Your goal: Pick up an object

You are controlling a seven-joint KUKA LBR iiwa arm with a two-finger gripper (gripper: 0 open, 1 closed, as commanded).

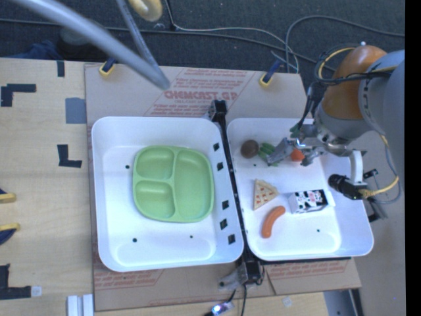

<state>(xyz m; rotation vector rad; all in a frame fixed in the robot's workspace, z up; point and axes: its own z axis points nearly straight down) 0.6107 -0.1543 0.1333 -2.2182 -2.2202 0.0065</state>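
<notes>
The grey two-finger gripper (289,151) is reaching down over the small green toy (266,152) in the right white bin (348,242), jaw state I cannot tell, needing closure next.

A robotics lab: a grey arm (368,91) reaches over a wooden worktop (39,176) marked with black tape, two white bins (105,242) sit on printed cardboard (197,91) held by clamps (268,78), and loose cables (289,38) trail across the upper right.

Two white bins (105,196), one green tray (173,182), one sausage (273,221), one sandwich wedge (263,193), one carton (309,201), one brown ball (249,149)
</notes>
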